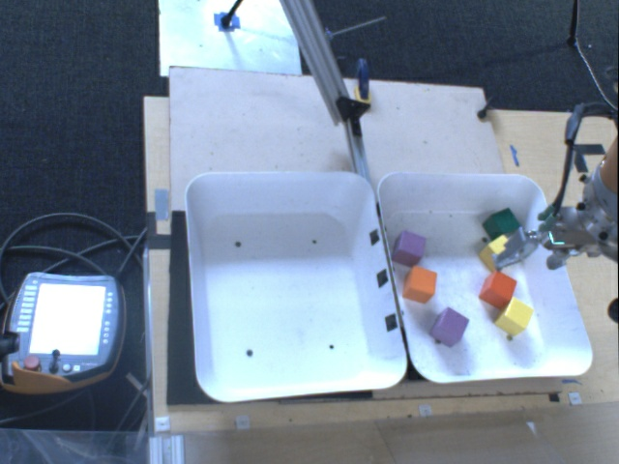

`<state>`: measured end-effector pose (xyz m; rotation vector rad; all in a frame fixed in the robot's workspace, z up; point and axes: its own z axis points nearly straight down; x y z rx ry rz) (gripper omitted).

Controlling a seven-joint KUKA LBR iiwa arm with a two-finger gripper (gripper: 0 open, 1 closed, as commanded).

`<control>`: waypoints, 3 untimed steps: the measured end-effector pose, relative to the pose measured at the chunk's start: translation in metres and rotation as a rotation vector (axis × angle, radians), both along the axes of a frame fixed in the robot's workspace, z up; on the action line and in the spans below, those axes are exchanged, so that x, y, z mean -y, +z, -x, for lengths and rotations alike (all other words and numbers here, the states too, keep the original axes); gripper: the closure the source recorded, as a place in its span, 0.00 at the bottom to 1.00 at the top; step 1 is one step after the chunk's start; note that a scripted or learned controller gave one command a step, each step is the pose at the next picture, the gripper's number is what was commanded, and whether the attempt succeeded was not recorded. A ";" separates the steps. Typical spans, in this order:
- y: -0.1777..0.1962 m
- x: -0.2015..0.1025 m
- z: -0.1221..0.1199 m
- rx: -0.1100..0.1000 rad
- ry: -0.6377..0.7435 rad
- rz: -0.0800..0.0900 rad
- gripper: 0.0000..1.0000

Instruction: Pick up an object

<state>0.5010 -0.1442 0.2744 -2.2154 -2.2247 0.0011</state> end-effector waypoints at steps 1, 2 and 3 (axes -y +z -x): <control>0.002 0.000 -0.001 0.005 -0.001 0.001 0.00; -0.046 -0.008 -0.006 -0.001 -0.002 0.000 0.00; -0.089 -0.004 -0.001 -0.001 -0.003 0.000 0.00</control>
